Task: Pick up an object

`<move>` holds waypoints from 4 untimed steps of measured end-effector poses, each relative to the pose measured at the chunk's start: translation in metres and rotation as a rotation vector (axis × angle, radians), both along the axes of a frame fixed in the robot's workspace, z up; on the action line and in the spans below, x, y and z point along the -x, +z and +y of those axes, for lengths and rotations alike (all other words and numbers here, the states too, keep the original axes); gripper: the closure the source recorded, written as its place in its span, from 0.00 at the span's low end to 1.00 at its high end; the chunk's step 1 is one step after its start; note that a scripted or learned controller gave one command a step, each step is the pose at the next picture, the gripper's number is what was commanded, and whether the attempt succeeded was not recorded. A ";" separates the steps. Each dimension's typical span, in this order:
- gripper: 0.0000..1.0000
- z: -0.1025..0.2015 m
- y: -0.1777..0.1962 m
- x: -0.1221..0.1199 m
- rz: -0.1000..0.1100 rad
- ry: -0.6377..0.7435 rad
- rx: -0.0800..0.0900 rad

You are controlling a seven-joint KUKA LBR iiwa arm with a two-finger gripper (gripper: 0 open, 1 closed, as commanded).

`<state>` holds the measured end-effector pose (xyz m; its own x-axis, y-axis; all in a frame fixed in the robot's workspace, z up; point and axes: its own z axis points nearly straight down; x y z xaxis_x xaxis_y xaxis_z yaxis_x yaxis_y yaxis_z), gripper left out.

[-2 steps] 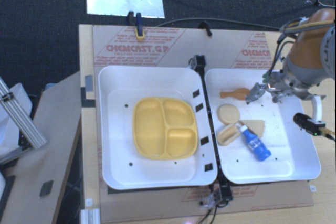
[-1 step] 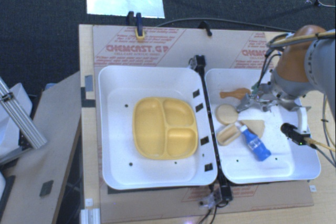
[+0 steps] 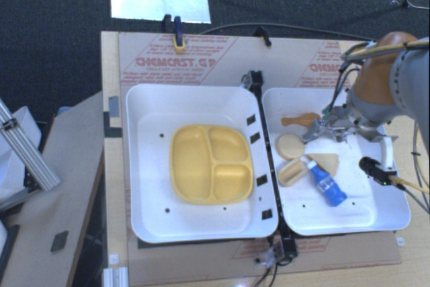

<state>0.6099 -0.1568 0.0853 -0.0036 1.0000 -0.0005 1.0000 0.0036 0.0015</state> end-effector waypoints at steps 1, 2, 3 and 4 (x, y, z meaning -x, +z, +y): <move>1.00 0.000 0.011 -0.001 -0.003 0.001 0.001; 1.00 -0.008 0.058 -0.001 -0.004 -0.002 0.001; 1.00 -0.004 0.123 -0.004 -0.007 0.002 0.001; 1.00 -0.005 0.168 -0.005 -0.005 0.002 0.001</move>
<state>0.6149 -0.1615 0.2534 -0.0051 1.0000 -0.0015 1.0000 0.0051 0.0061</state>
